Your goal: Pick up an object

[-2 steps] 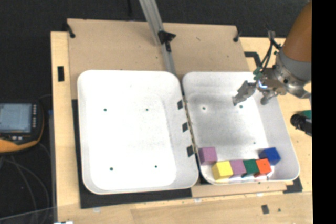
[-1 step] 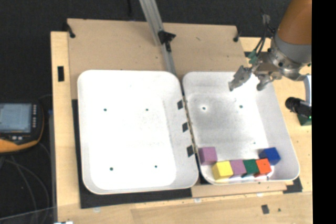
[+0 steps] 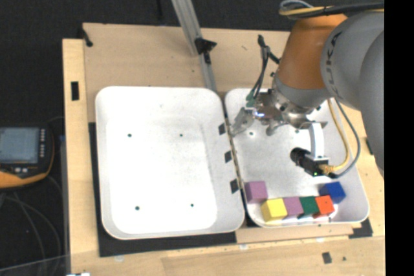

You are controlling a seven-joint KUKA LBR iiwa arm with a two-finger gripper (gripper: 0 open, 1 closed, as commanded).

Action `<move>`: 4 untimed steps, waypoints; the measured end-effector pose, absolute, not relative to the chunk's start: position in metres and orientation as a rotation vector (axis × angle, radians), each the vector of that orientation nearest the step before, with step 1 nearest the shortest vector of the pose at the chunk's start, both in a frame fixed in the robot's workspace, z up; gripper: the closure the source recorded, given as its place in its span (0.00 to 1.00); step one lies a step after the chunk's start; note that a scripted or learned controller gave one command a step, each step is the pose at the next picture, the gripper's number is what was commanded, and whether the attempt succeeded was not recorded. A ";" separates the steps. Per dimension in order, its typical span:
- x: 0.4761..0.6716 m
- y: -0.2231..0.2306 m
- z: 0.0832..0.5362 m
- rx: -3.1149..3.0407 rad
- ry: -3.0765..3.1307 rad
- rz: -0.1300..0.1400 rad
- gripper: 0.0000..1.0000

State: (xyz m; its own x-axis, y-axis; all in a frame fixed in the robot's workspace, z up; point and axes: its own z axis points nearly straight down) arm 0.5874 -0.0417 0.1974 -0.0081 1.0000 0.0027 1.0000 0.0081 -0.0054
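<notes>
The arm enters from the right and hangs over the upper part of the right-hand bin. Its gripper sits low over the bin's upper left corner, close to the divide between the two bins. Whether the tool is released or clenched cannot be told: the wrist body and cabling cover most of it, and what shows is a blurred tangle of metal.

The objects for picking lie well apart from the gripper, gathered along the near edge of the right-hand bin. A purple block stands alone nearest the divide. Below it runs a tight row: a yellow block, a second purple block, a green block and an orange block, each touching or just beside its neighbour. A blue block sits just above the orange one.

The left-hand bin lies beside it on the bench.

Surroundings: a slanted metal pole crosses the bench top toward the bins' junction; a black fitting with a green light (attached to the arm's cabling, by appearance) hangs over the bin between gripper and blocks. A handheld screen unit lies off the bench at left, cut by the frame edge.
</notes>
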 end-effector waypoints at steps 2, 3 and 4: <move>0.601 -0.023 0.232 -2.218 -2.226 -0.003 1.00; 0.590 0.030 0.238 -2.212 -2.228 -0.002 1.00; 0.639 0.040 0.214 -2.218 -2.229 -0.002 1.00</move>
